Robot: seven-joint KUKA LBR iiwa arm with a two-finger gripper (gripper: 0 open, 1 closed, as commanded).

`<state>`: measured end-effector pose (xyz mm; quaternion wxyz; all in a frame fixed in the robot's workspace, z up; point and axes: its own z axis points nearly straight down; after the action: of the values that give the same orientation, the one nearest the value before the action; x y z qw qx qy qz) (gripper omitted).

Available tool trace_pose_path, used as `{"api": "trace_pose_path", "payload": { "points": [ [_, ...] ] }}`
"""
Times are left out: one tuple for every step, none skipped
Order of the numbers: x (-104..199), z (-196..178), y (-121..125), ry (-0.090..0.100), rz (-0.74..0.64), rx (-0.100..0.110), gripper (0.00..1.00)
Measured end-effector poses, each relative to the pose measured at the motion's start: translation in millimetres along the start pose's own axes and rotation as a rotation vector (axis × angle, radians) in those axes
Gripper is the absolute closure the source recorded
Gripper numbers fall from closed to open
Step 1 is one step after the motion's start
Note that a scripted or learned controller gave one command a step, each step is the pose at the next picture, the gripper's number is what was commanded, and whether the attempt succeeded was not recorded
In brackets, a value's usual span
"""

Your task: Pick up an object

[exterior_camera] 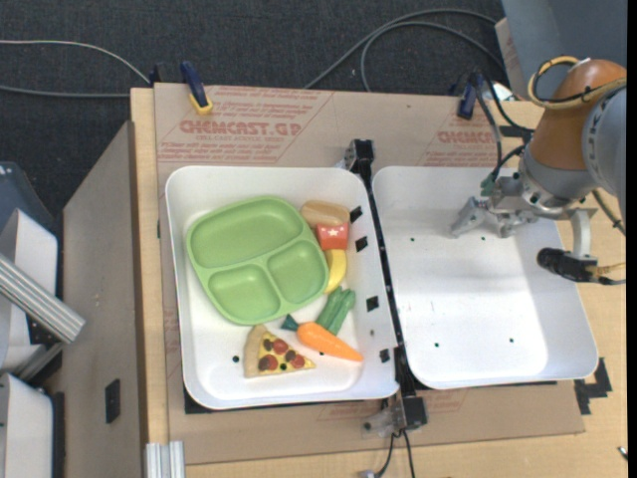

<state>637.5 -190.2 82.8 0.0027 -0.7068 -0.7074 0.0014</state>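
1. Orange carrot (328,341) and the other toys lie in the left bin (184,267).
2. I see the gripper (478,217) spread, holding nothing, over the right bin (498,317).
3. Crowded toys risk a glancing, failed grasp.

Dark carpet floor (299,18); cables (418,28) trailing; brown bench board (249,118).

The arm (587,118) is cut off by the right edge.

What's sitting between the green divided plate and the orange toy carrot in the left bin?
In the camera view, a dark green toy vegetable lies between the green divided plate and the orange toy carrot, with a yellow toy banana just above it.
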Motion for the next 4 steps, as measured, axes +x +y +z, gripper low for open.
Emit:
{"api": "trace_pose_path", "payload": {
  "points": [
    [0.0, -14.4, 1.9, -0.001, -0.001, -0.007, 1.0],
    [-4.2, -62.4, -4.6, -0.003, 0.002, -0.01, 1.0],
    [-9.4, -108.3, -5.0, -0.004, 0.001, -0.013, 1.0],
    [-9.4, -144.8, -3.8, -0.004, 0.0, -0.013, 1.0]
  ]
}}
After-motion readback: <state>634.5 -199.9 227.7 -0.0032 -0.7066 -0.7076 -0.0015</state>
